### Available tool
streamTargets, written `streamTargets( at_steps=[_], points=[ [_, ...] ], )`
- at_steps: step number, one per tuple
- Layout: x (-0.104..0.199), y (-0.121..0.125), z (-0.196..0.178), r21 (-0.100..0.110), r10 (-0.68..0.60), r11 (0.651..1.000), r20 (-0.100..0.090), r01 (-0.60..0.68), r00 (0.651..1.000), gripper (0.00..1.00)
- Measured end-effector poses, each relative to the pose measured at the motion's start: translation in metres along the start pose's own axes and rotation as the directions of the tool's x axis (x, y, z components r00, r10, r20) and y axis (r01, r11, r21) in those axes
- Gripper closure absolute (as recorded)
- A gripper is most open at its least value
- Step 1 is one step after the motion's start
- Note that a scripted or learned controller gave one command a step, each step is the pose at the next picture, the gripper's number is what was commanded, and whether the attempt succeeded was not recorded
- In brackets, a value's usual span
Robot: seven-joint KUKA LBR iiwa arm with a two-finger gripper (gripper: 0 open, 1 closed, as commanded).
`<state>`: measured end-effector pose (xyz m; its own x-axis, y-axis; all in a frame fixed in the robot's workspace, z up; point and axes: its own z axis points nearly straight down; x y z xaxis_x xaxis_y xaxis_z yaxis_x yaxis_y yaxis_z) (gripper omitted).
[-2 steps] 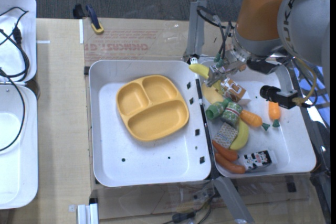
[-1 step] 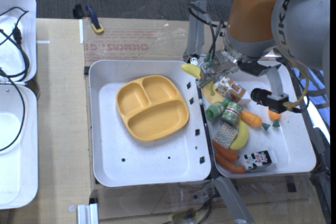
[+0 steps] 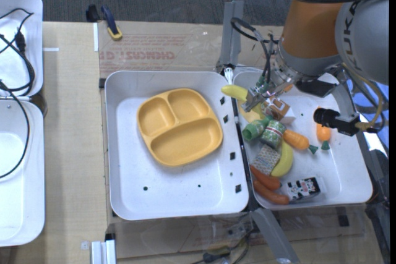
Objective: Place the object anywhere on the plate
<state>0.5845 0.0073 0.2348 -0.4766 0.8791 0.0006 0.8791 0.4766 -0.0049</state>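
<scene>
One claw (image 3: pixel 267 91) hovers low over the toy food in the right bin (image 3: pixel 346 185), its spread untellable, so picking precedes carrying to the yellow plate (image 3: pixel 179 127).

The pale wooden surface (image 3: pixel 74 108) carries two shallow white bins side by side. The left bin (image 3: pixel 117 151) touches the right bin (image 3: pixel 346 185). A blue-and-yellow clamp (image 3: pixel 110 23) sits at its far edge.

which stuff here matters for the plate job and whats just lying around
Job: plate, gripper, and the toy food in the right bin: bananas, carrot, sausages.

Lying about: clamp, cables, cardboard.
</scene>
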Motion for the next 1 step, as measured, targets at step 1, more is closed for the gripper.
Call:
streamTargets(
  at_steps=[1],
  points=[
    [0.0259, -0.007, -0.0363, -0.002, -0.06, 0.998, 0.001, 0.06, 0.998, 1.0]
  ],
)
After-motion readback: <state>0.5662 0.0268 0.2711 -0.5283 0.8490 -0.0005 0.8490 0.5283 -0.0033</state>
